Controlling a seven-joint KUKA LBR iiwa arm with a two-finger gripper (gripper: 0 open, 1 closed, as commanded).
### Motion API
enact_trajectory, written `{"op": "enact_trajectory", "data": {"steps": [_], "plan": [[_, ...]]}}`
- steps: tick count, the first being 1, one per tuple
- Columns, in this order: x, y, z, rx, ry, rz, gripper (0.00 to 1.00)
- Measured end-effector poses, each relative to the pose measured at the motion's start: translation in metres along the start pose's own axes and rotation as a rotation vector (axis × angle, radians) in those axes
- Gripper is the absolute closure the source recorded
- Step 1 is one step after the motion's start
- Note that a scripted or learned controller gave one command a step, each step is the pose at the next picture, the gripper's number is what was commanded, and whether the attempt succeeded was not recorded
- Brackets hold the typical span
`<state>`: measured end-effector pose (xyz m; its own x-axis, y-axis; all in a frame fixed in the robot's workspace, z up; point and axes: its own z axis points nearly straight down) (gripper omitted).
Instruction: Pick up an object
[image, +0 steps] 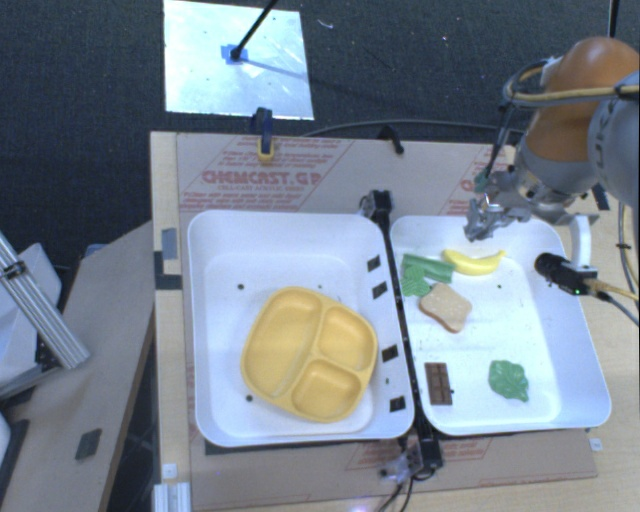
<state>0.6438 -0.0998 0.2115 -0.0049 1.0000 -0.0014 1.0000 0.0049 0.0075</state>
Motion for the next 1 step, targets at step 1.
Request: {"op": "enact_trajectory", "data": {"steps": [1], "plan": [[0.0092,0.0007,-0.0597,-0.001,0.001,-0.001,1.0]]}}
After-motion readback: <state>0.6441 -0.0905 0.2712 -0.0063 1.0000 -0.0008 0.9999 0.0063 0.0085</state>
